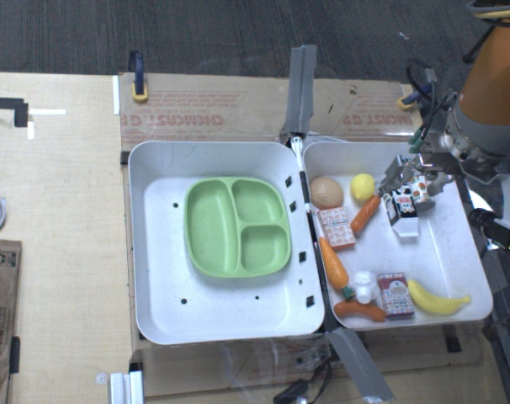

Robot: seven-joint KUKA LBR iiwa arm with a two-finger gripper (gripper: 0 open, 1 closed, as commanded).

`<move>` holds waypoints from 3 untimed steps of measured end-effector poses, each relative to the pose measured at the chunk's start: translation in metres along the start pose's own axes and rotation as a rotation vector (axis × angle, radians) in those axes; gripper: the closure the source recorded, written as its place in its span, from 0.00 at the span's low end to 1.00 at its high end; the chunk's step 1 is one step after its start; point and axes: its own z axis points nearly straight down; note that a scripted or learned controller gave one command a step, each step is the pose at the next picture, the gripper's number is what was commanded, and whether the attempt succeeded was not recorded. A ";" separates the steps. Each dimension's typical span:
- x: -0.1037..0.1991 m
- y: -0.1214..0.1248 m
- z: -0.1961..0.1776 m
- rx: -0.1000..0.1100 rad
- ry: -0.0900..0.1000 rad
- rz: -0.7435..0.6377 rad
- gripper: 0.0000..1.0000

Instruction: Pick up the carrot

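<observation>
Camera view: tapered, smooth orange carrot lies beside a boxy carton.

Even, bright overhead light; soft shadows inside the white bins; mild glare on their rims; slight softness overall, floor beyond the desk dim.

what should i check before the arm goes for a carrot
1. Target chosen: not ok. Three carrots lie in the right bin: upper carrot, middle carrot, lower carrot.
2. Gripper over a carrot: not ok, it sits right of the upper carrot.
3. Room around the upper carrot: not ok, lemon and red box crowd it.
4. Lower carrot access: not ok, it lies against the bin's front wall.
5. Gripper state: cannot tell.
</observation>
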 end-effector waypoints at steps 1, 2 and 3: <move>0.069 -0.035 0.085 0.002 0.001 -0.038 0.00; 0.069 -0.002 0.036 0.000 -0.001 0.224 0.00; 0.077 -0.070 0.085 0.003 0.000 0.295 0.00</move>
